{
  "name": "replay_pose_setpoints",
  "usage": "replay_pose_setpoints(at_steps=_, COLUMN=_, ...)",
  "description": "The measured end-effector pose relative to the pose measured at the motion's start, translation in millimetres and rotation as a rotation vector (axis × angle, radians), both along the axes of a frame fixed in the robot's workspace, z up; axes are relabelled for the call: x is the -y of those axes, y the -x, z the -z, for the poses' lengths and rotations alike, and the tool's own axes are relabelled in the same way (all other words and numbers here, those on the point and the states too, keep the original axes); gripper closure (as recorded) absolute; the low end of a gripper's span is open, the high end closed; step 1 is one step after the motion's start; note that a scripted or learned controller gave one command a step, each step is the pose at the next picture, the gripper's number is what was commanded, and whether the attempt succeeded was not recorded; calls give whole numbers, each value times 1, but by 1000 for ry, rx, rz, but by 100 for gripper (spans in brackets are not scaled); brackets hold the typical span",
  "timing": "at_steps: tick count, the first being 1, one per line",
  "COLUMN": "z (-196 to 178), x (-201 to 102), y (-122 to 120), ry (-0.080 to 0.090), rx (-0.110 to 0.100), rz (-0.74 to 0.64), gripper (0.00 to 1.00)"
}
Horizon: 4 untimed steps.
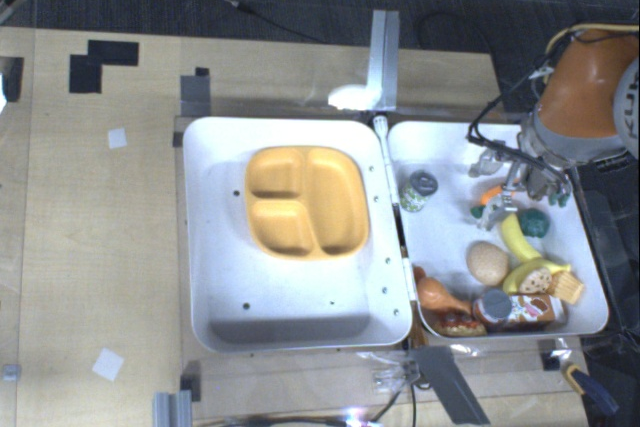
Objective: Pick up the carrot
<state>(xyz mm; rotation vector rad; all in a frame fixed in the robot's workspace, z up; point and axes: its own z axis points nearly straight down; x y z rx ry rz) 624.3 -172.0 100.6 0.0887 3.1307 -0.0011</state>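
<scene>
Carrot [487, 198] is seen as a small orange piece in the right bin [596, 287], just beside the claw [520, 193] and partly hidden by it. It is judged light, stiff and smooth, best taken across its middle. Whether the claw is wide or narrow cannot be told. No writing can be read on the packets nearby.

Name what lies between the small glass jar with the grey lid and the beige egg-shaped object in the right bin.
In the camera view, only bare white bin floor separates the jar from the egg.
</scene>
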Motion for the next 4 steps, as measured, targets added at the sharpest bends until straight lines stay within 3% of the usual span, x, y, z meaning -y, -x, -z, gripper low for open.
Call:
replay_pose_setpoints(at_steps=1, z=12, x=-25, y=-37, ry=1, rx=1, rz=-110, gripper=0)
replay_pose_setpoints(at_steps=2, z=12, x=3, y=47, ry=3, rx=0, rz=-121, gripper=0)
replay_pose_setpoints(at_steps=3, z=11, x=-66, y=21, ry=-1, rx=6, rz=-115, gripper=0)
replay_pose_setpoints(at_steps=4, z=10, x=-85, y=77, ry=1, rx=7, rz=-50, gripper=0)
